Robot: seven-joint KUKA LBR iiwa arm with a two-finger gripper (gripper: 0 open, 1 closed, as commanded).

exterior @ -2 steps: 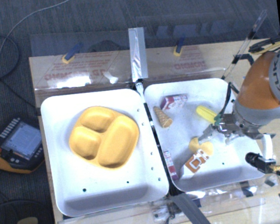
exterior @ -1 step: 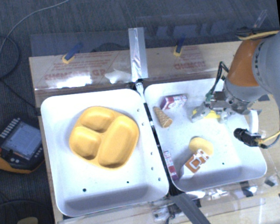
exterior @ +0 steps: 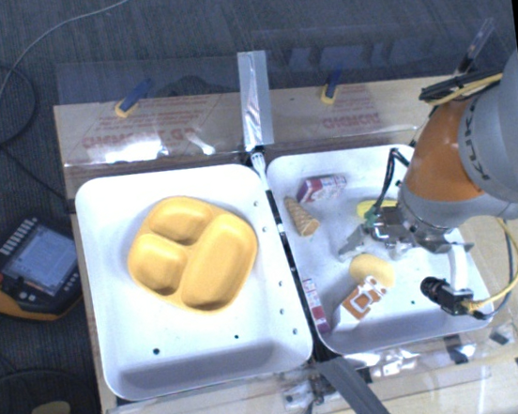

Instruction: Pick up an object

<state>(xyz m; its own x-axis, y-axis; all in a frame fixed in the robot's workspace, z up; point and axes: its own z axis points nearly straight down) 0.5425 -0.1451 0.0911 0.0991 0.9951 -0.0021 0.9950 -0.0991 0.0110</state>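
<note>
The gripper (exterior: 374,238) hangs low over the right bin (exterior: 337,328), just above a round yellow object (exterior: 369,269) and an orange-and-white toy (exterior: 360,301); I cannot tell its state. A yellow three-part tray (exterior: 192,252) lies in the left bin (exterior: 128,361).

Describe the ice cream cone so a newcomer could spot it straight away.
Start at the right-hand white bin, the one the arm reaches into. Along its left wall, near the top, lies the ice cream cone, just below-left of a small red and white can. It is the one tan, tapered piece there.
</note>
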